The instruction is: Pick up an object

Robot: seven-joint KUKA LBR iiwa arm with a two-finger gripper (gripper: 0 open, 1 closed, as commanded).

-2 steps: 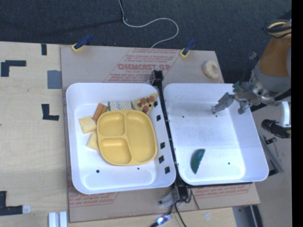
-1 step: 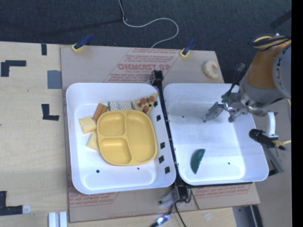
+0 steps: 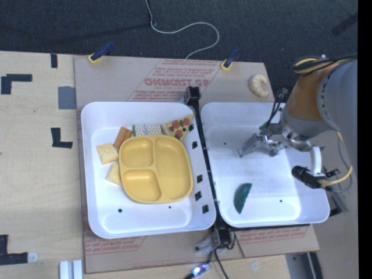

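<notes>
A dark green flat object (image 3: 242, 196) lies near the front of the right bin (image 3: 232, 116). My gripper (image 3: 244, 151) reaches in from the right and hovers over the middle of that bin, a little behind the green object and apart from it. Nothing is visible between its fingers (image 3: 249, 146). In the left bin (image 3: 93, 156) sits a yellow divided plate (image 3: 156, 168), with a slice of toy pizza (image 3: 179, 127), a brown cracker (image 3: 122, 136) and pale yellow pieces (image 3: 107, 153) tucked around its rear and left side.
A beige ring-shaped item (image 3: 260, 85) lies on the cardboard behind the right bin. Two blue and yellow clamps (image 3: 101, 52) hold the board's rear edge. A white cable (image 3: 186, 28) loops across the dark floor. The arm's orange band (image 3: 308, 92) looms at the right.
</notes>
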